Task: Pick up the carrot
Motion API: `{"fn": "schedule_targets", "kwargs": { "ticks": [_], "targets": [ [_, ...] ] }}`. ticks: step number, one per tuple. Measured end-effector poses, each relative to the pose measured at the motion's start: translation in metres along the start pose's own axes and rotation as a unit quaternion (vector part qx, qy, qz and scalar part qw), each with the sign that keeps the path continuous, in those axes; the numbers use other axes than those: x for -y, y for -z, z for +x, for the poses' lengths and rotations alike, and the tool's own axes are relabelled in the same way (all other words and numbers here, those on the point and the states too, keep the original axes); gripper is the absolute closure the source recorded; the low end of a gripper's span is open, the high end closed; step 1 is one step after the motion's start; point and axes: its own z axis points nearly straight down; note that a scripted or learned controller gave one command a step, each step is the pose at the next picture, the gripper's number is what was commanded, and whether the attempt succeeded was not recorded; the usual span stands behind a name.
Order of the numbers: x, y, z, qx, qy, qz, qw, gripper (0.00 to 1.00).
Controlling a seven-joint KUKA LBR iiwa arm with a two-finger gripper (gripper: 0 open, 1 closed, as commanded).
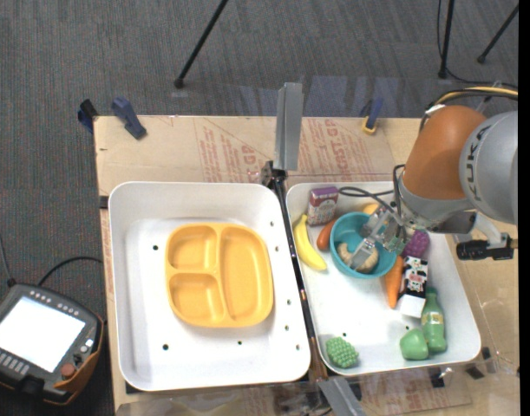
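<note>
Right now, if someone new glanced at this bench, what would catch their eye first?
Probably the bright yellow divided plate, alone in the left bin. Next, the arm's orange band looming over the crowded right bin, with the pincer down over the teal bowl. The carrot lies just right of that bowl, beside a banana on its left and a milk carton.

grey arm [499, 167], orange band [442, 150]; black cable, metal fingers [369, 248]

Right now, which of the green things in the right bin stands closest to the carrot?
The green bottle, just below the milk carton beside the carrot. The green pepper sits lower, and the bumpy green item lies far left.
</note>
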Motion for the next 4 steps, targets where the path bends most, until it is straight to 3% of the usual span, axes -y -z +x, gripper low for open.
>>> {"fn": "schedule_targets", "kwargs": {
  "ticks": [1,2,3,4],
  "targets": [
    [0.061,0.000,0.075,0.000,0.006,0.000,1.0000,0.00],
    [0.027,0.000,0.141,0.001,-0.152,0.000,0.9884,0.00],
    [0.035,0.000,0.147,0.000,-0.186,0.000,0.9825,0.00],
    [0.035,0.008,0.148,-0.001,-0.183,0.000,0.9830,1.00]
  ]
}}
